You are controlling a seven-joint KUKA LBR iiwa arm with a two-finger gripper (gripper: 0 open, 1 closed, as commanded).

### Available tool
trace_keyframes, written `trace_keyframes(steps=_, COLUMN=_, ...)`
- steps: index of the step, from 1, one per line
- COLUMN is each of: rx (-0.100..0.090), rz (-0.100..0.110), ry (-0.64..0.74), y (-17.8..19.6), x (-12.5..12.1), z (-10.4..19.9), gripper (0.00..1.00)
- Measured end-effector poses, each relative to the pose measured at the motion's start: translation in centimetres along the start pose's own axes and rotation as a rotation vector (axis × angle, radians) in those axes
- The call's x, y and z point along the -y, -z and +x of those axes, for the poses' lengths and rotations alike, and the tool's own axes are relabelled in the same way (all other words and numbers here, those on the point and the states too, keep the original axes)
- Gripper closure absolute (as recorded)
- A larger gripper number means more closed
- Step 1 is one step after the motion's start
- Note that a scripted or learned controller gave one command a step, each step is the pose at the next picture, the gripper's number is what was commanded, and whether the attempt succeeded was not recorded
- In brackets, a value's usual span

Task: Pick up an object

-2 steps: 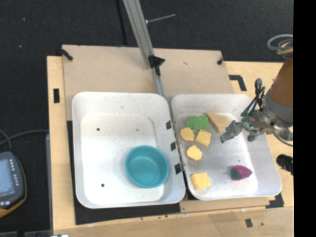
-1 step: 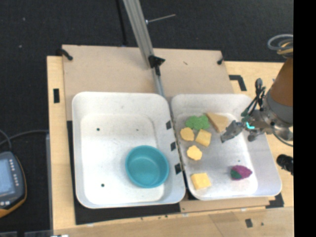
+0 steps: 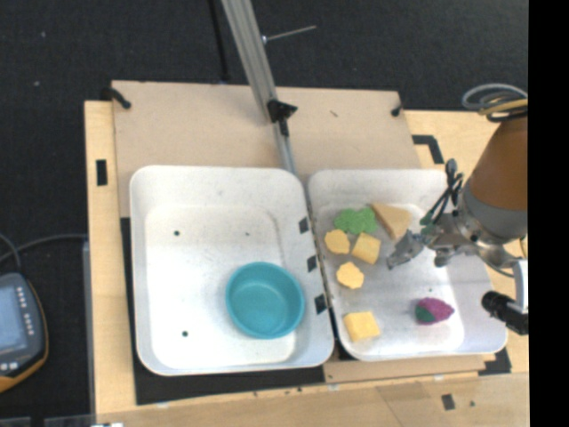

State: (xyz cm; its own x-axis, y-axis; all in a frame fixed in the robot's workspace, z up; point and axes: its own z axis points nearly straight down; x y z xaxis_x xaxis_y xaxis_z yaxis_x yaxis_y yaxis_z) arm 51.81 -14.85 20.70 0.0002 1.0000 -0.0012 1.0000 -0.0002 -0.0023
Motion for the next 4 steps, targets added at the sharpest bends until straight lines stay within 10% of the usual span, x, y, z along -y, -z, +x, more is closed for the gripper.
trace_keyframes(steps=2, rx=0.0, rz=0.0, ry=-0.001, y=-8.5, x=0.4, z=-0.5, gripper=0.0)
trace_keyframes(steps=3, rx=0.0, rz=-0.008, ry=-0.005, y=-7.2, x=0.1, z=-0.6, gripper=1.0)
trace_keyframes(steps=4, rx=0.001, rz=-0.01, ry=0.004, y=-2.0, x=-0.1, z=0.3, gripper=1.0)
